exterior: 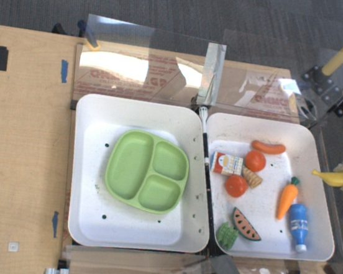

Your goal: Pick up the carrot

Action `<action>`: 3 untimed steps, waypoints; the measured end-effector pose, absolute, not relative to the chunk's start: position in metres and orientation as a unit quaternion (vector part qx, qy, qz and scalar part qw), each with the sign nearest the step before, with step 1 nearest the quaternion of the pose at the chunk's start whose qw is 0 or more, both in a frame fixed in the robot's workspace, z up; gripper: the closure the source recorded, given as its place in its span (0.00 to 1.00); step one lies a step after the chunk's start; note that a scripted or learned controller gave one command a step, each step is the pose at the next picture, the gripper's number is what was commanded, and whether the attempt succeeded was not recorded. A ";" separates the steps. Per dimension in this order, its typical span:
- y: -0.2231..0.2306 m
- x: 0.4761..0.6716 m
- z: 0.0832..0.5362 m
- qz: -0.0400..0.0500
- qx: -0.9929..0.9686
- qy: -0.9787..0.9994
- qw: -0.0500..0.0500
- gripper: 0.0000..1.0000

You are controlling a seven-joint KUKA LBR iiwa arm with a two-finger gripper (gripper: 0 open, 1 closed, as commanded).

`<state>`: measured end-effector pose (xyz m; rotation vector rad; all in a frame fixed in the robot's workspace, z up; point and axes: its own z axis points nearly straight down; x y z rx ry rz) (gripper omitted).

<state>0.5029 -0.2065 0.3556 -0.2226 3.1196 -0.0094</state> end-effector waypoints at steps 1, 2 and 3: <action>-0.197 0.501 0.187 0.002 -0.015 1.000 -0.004 1.00; -0.198 0.504 0.192 0.000 -0.015 1.000 0.002 0.00; -0.200 0.511 0.107 -0.005 0.003 1.000 0.013 0.00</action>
